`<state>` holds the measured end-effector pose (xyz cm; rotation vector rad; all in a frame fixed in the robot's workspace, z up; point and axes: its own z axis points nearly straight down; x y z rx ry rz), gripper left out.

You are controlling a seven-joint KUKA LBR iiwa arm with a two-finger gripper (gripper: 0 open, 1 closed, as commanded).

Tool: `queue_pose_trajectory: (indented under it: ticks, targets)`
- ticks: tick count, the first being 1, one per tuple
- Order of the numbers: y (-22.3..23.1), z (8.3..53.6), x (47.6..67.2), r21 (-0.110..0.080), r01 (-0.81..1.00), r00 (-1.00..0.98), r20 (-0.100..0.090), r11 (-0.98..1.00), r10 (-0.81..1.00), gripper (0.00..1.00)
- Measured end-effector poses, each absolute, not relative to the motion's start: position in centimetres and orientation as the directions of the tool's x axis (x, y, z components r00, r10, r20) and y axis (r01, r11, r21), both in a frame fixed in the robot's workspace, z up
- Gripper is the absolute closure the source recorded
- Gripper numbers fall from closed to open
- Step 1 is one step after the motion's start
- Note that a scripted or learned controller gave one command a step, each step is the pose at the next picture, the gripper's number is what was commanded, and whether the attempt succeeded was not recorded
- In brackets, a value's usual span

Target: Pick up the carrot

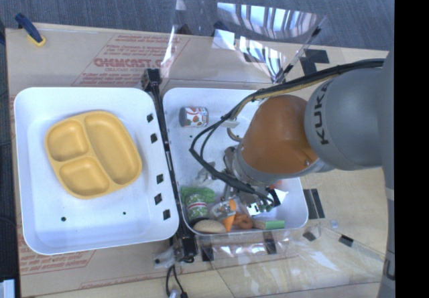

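Orange shows in two places, and that is the first hazard: the carrot [231,221], a small orange piece with what looks like a green end beside it, lies against the near wall of the right bin [175,156], while the arm's [348,122] own orange band bulks just above it. The hand [249,193] hangs low over the cluttered near corner, but the wrist and a loop of black cable [201,149] cover it, so I cannot tell how wide it stands or whether anything sits in it. The carrot is packed in tight: a green-labelled can [198,201] lies just to its left, a pale rounded item [209,226] touches or nearly touches it at the near edge, and a small green piece [271,224] rests to its right. A close from this spot could well catch the can or the pale item instead, or shove the carrot harder into the wall where a grip cannot get round it. The bin wall itself may stop a finger from coming down on the near side. Farther off, a small tin [194,116] lies by the far wall, well apart. The left bin [27,176] holds a yellow divided plate [92,153], clear of the work. Both bins rest on the table [100,62].
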<state>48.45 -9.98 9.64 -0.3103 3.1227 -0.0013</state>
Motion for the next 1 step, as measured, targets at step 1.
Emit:
queue_pose_trajectory:
  ticks: [1]
  targets:
    - [-16.34,9.22,48.43,-0.001,0.000,-1.000,-0.002,1.000,0.000,0.00]
